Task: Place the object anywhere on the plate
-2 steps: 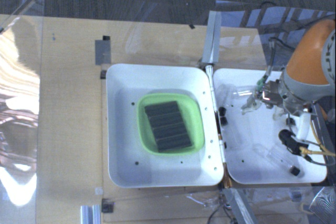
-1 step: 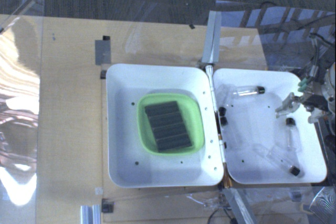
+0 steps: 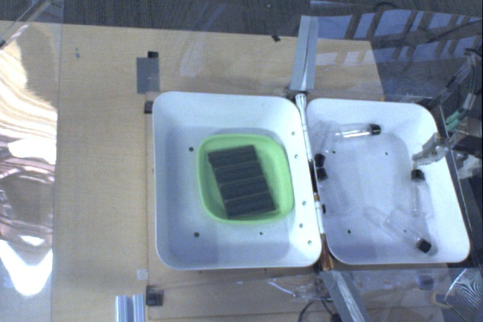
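Green plate [image 3: 281, 188], square with rounded corners, sitting in the middle of the left bin [image 3: 170, 237]. On it, a dark grey ribbed block [image 3: 241, 182], lying flat and turned a little off the plate's edges, wholly within the rim. Just beside, sharing a wall, the right bin [image 3: 445, 245], with clear tubes scattered over its floor: one black-capped tube [image 3: 355, 132] near the far wall, a second tube [image 3: 417, 196] towards the right side, a third tube [image 3: 404, 228] slanting at the near right corner. Close to the shared wall, two small black pieces [image 3: 321, 166], too small to name. At the far right, over the right bin's edge, part of the grey arm [image 3: 462, 124] with cables, and below it a pale metal part taken for the hand [image 3: 432, 151], well apart from the plate and block; open or closed, cannot tell. Under both bins, a light wooden surface [image 3: 90, 200], with a grey metal bar [image 3: 304, 56] running back from the gap between the bins.
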`<act>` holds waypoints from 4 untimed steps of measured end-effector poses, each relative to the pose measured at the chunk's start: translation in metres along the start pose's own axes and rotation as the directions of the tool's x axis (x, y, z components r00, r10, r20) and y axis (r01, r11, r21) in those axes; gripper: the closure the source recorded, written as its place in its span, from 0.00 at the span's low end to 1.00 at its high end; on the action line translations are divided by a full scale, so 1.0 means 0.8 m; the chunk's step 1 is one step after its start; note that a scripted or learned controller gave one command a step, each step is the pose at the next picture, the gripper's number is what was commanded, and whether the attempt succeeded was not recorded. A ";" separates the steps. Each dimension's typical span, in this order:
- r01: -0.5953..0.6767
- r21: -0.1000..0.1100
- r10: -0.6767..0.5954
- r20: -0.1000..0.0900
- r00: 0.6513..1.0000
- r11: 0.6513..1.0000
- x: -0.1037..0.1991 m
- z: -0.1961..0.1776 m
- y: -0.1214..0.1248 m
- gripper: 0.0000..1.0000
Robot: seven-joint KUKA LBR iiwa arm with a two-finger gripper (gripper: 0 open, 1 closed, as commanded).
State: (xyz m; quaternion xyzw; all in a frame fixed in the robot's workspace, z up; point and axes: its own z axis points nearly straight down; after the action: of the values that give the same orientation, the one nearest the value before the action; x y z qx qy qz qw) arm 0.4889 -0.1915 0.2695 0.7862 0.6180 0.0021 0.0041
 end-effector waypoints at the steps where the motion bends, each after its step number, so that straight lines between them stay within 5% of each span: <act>1: -0.056 -0.003 0.056 0.000 0.998 0.998 -0.006 -0.145 0.003 0.00; 2: -0.066 0.005 0.066 -0.001 0.998 0.998 0.002 -0.020 -0.001 0.00; 3: -0.059 -0.001 0.059 0.000 0.998 0.998 0.004 -0.035 0.002 1.00; 4: -0.059 -0.001 0.059 0.000 0.998 0.998 0.004 -0.035 0.002 0.00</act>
State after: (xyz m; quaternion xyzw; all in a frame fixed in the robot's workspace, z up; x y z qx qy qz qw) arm 0.4908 -0.1889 0.2971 0.8040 0.5947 0.0025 0.0043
